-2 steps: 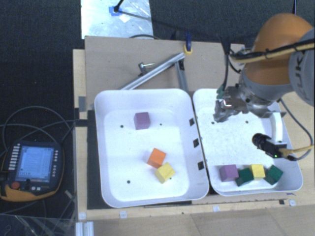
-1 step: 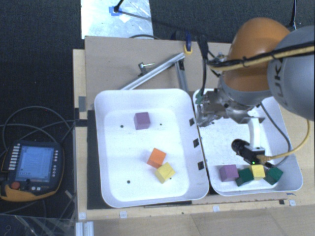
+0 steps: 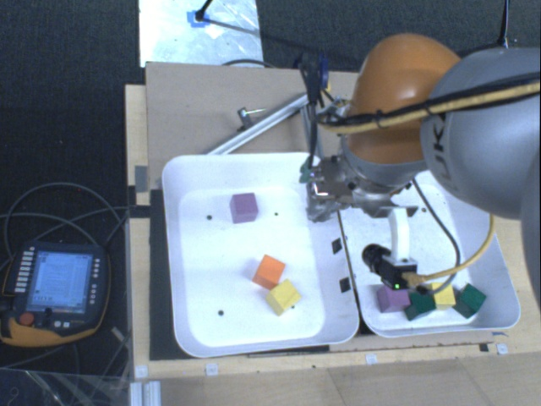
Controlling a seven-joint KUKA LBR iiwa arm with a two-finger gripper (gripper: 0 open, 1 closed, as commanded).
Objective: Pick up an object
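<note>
Pincer (image 3: 324, 200) hovers near purple cube (image 3: 243, 207) in left bin (image 3: 182, 227); cannot tell its grip.

One fixed camera looks down at a slant on both bins (image 3: 203, 265).

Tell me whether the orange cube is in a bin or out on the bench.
In. The orange cube lies on the floor of the bin at the view's left, inside its white rim, beside the yellow cube.
</note>
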